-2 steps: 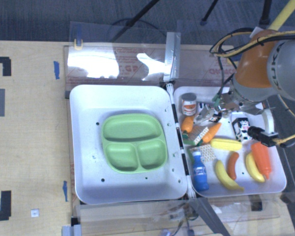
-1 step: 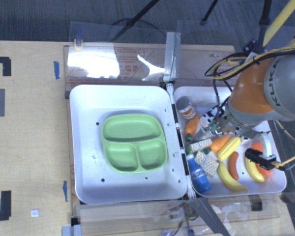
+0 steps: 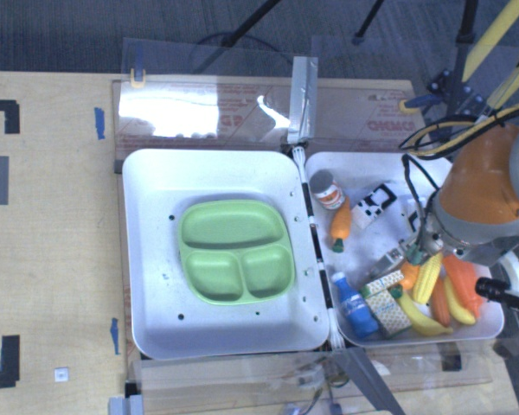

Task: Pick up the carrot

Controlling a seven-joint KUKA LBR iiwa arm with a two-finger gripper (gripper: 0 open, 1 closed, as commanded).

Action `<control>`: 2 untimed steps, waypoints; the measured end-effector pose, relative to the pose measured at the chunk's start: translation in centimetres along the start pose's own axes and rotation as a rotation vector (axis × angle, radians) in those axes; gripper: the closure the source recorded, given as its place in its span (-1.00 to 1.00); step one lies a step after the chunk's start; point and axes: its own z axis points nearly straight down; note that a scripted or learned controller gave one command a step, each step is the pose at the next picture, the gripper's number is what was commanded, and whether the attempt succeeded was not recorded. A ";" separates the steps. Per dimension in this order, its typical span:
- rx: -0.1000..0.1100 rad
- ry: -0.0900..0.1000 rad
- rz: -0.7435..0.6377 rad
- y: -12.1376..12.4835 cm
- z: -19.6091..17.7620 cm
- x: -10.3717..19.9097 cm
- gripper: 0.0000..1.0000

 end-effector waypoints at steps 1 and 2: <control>-0.001 0.000 -0.144 7.8 -9.8 8.9 -1.00; -0.001 -0.001 -0.118 8.6 -9.8 5.6 -1.00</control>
